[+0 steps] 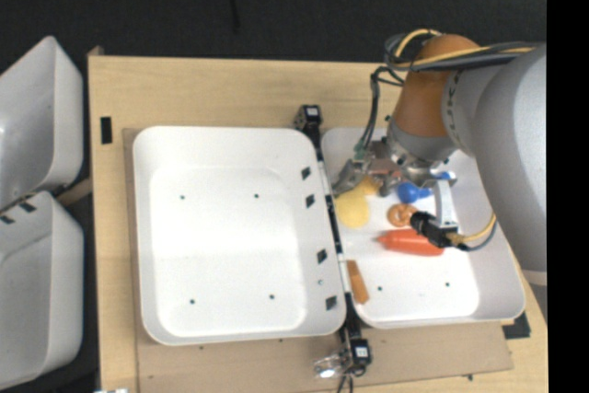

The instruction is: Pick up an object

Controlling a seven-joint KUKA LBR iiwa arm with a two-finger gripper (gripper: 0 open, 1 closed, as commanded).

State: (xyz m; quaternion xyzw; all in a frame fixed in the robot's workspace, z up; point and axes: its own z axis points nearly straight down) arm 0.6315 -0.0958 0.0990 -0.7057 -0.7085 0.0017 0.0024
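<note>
Gripper (pixel 368 170) hung low by the right bin's (pixel 414 299) left rim; whether it was open or closed could not be told. Yellow lump (pixel 352 211) lay just beside it, orange piece (pixel 409 242) near. Bare floor spread toward the near rim, with wooden bench (pixel 230 87) beyond.

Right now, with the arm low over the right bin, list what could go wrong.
1. The gripper is close to the left wall of the right bin, by the yellow object; it may strike the wall.
2. The blue object, orange ball and red object lie crowded, so a grab may nudge neighbours away.
</note>
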